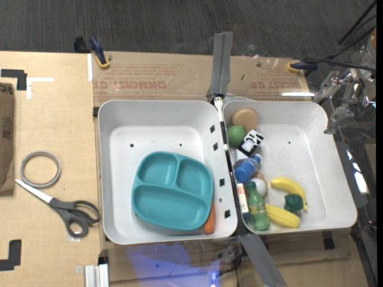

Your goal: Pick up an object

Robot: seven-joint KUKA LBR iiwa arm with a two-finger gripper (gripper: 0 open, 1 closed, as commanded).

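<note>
Near edge first: right white plastic bin has a green plastic bottle lying along the divider wall, with a yellow toy corn cob touching it and a small dark green lump just beside the cob.
Yellow toy banana sits just behind those, with open floor on its far side.
That's the best pick, in my judgement.

Further back along the divider: small white ball, blue plastic bottle, black-and-white cube, green ball, tan round piece. They're packed tight, touching or nearly so.

Left white plastic bin holds a teal divided plate, with an orange toy carrot wedged between the plate and the wall. Poor access there.

The metal cluster at the right bin's far-right corner looks like the gripper. It's too cluttered to resolve, so can't tell if it's open or closed, and nothing is visibly held.

Banana is well apart from the gripper, toward the camera and inward of it, on the bin floor.

Handling guess: light, hollow, stiff plastic with a smooth, curved skin, so likely slippery. Grasp across the mid-body, perpendicular to its long axis, not at the tapered ends. Main risks are it rolling out of the squeeze or the gripper clipping the dark green lump.
</note>
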